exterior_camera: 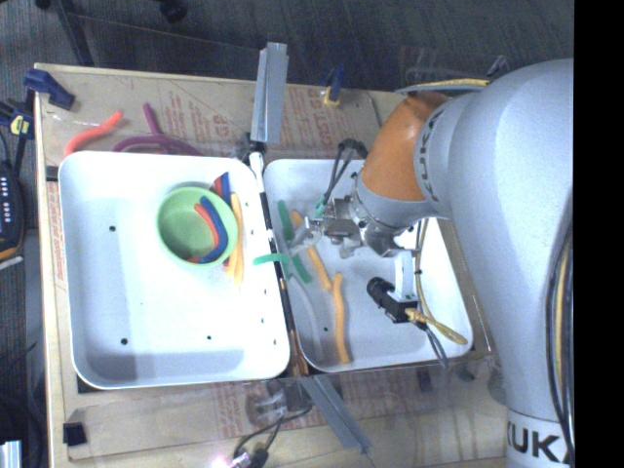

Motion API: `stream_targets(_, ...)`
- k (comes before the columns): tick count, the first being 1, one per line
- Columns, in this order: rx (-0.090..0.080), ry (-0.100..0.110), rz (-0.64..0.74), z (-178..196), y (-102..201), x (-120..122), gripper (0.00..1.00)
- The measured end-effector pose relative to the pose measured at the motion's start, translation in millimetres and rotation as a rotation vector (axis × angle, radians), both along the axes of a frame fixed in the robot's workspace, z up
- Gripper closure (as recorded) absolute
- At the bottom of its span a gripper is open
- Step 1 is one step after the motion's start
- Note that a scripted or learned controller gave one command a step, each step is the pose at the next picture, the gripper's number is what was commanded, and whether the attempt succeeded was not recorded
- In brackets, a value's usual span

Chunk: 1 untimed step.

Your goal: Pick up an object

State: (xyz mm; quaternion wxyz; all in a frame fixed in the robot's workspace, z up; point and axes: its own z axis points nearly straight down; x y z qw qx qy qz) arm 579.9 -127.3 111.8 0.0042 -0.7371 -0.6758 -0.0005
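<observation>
My gripper [319,226] hangs low over the left part of the right bin [448,334], beneath the orange wrist band. Right by it lie thin green sticks [291,232] and orange sticks [338,315] on the bin floor. One green stick [273,258] rests across the divider between the bins. I see nothing clearly held. In the left bin [117,310] sits a green bowl [187,227] with a red curved piece [208,217], a blue piece [223,187] and an orange stick [235,242] at its right rim.
The arm's big grey body covers the right bin's right side. On the bench behind the left bin lie a purple hose [156,144] and an orange-red piece [97,130]. A grey metal bar [269,91] stands at the back between the bins.
</observation>
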Motion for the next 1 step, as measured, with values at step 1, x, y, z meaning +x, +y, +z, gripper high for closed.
stream_targets(1, -0.002, -0.006, 0.024, -18.5, -21.2, -29.4, 0.0)
